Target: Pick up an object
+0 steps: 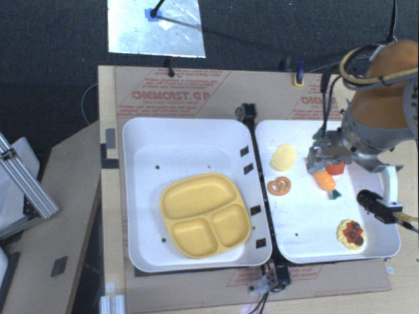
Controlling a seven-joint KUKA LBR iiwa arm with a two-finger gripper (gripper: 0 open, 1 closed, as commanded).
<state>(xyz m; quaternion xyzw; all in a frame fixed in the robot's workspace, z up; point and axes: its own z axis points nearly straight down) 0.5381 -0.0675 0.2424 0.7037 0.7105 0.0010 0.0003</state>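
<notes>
Lying slantwise in the right bin [308, 227], toward its far right corner: a toy carrot [325, 180], green tip pointing at the near edge, red piece [336, 169] touching its upper end. Hovering right over that upper end, the gripper [319, 161]; open or closed, impossible to tell from above. Best to close across the carrot's narrow width, clear of the red piece, then lift straight up. Nearby toward the left edge, a pretzel [279, 186] and a pale yellow chip [283, 156]; at the near right corner, a pizza slice [351, 234]. Beyond, in the left bin [150, 169], a yellow divided tray [206, 214].
</notes>
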